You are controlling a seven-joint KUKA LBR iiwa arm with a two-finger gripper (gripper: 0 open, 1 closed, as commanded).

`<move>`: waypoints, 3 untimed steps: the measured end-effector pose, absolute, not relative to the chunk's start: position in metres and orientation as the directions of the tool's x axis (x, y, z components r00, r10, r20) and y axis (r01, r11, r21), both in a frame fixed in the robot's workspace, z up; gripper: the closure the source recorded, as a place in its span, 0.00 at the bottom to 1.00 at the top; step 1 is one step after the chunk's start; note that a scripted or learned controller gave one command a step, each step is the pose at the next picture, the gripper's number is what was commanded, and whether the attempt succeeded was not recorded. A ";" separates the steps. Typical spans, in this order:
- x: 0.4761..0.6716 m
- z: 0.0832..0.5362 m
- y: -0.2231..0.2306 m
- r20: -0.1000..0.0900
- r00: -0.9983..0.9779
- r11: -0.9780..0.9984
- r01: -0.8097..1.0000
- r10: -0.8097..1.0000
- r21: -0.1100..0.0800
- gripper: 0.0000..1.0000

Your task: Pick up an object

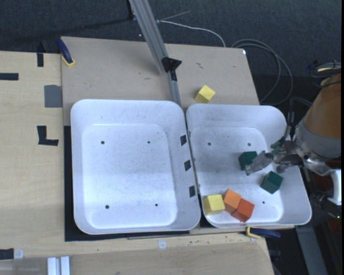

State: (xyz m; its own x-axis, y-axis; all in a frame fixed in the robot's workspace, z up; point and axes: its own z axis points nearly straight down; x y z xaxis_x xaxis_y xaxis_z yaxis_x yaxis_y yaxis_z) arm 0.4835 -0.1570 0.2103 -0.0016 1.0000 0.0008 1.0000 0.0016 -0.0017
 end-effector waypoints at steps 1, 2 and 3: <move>0.553 0.095 -0.166 0.000 -0.003 0.003 1.000 1.000 -0.006 0.00; 0.553 0.109 -0.165 0.001 -0.004 0.004 1.000 1.000 -0.004 1.00; 0.561 0.096 -0.096 -0.004 -0.004 0.004 1.000 1.000 0.010 1.00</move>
